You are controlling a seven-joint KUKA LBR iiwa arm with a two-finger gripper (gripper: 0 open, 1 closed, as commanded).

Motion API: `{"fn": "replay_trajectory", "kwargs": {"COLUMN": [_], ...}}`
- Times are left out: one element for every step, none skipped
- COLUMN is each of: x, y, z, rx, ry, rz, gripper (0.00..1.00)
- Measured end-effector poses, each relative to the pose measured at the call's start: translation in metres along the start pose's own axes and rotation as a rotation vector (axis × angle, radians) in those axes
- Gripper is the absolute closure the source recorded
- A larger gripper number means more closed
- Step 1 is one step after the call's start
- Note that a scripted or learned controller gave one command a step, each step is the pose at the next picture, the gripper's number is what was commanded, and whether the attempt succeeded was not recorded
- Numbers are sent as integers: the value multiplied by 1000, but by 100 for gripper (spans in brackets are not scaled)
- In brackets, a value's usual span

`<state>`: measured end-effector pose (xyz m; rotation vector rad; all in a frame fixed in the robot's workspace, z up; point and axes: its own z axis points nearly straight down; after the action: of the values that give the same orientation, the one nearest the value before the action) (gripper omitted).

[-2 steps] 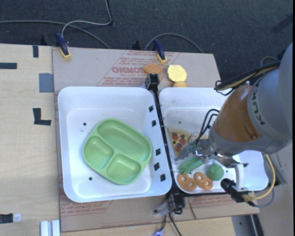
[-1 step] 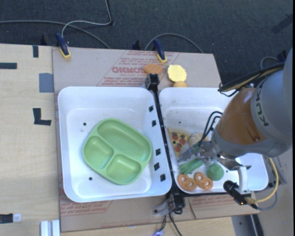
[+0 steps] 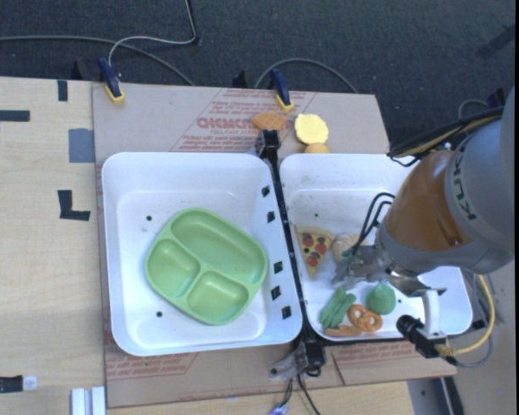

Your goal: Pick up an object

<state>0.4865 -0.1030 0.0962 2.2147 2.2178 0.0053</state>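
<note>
fingers: dark two-finger gripper (image 3: 353,264) low in the right white plastic bin (image 3: 329,173); cannot tell whether open or closed, tips lost in clutter and shadow. nothing seen held.

just left of it, small toy pizza slice (image 3: 313,249). near side: green leafy toy vegetable (image 3: 336,306), brown pretzel-shaped toy (image 3: 364,319), round green ball-like toy (image 3: 381,299), all bunched close together.

judgement: pizza slice lies flat and thin, hard to pinch; the round green piece looks the easier target. come down straight, straddle one item, avoid dragging neighbours.

left white bin (image 3: 121,180) carries a light green divided plastic tray (image 3: 207,265), well apart.
</note>
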Motion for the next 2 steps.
{"fn": "replay_trajectory", "kwargs": {"x": [0, 27], "y": [0, 36], "z": [0, -88], "rx": [1, 7], "ry": [0, 2], "rz": [0, 0], "gripper": [0, 0]}}
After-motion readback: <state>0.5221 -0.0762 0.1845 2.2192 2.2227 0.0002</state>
